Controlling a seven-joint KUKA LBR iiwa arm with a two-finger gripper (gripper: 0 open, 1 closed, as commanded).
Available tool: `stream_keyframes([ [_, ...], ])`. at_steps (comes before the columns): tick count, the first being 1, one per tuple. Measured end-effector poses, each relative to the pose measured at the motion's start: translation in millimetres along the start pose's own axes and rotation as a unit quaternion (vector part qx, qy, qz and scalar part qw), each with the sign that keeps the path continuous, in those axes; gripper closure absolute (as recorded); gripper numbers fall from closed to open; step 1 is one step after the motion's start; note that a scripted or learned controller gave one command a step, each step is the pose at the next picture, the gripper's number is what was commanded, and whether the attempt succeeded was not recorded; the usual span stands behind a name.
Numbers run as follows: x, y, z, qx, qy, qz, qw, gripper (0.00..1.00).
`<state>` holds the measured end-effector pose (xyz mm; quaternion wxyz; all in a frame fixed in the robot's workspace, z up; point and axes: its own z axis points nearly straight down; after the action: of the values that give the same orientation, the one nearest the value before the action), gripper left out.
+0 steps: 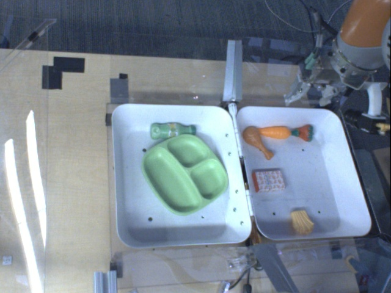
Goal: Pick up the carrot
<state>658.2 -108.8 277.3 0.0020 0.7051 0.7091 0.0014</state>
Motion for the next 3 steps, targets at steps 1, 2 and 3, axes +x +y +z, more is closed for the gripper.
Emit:
stream_keyframes([
  [1,16,5,91,0.000,0.000,-0.014,0.9999,0.00],
  [2,-10,12,178,-0.003,0.000,0.008,1.0000,0.00],
  [3,-29,11,188,0.002,0.002,-0.156,0.9877,0.00],
])
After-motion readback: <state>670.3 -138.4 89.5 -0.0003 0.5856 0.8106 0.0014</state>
